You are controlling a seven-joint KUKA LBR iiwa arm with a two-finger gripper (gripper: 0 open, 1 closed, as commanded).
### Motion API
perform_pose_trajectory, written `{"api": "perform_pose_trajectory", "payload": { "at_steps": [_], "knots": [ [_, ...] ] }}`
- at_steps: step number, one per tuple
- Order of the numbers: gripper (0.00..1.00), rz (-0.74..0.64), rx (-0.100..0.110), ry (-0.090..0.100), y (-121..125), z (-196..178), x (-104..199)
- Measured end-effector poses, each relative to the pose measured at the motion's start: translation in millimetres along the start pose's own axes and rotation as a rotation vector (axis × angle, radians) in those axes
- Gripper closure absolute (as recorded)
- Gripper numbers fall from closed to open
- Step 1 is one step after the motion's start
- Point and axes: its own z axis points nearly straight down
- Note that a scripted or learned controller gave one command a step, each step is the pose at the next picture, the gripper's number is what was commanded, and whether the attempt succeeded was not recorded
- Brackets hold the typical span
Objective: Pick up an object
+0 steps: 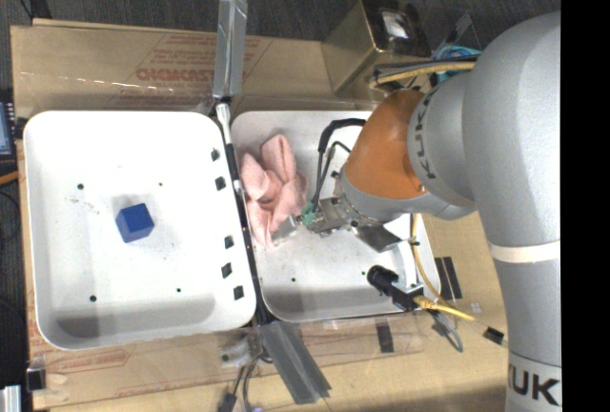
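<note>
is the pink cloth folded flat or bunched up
Bunched up: the pink cloth lies in rumpled lumps against the right bin's left wall, beside the gripper.

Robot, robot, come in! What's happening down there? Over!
Gripper low in right bin, at pink cloth's edge. Grip unconfirmed. Blue cube alone in left bin. Nothing blocking.

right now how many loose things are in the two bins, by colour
blue: 1, the blue cube in the left bin
pink: 1, the pink cloth in the right bin, beside the gripper
total: 2
</note>
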Motion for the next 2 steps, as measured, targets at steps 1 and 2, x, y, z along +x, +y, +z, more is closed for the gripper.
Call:
{"api": "perform_pose_trajectory", "payload": {
  "at_steps": [1, 2],
  "knots": [
    [0.0, -0.165, -0.003, -0.002, 26.9, -1.4, 9.3],
    [0.0, -0.164, -0.003, -0.002, 26.9, -1.4, 9.2]
  ]
}}
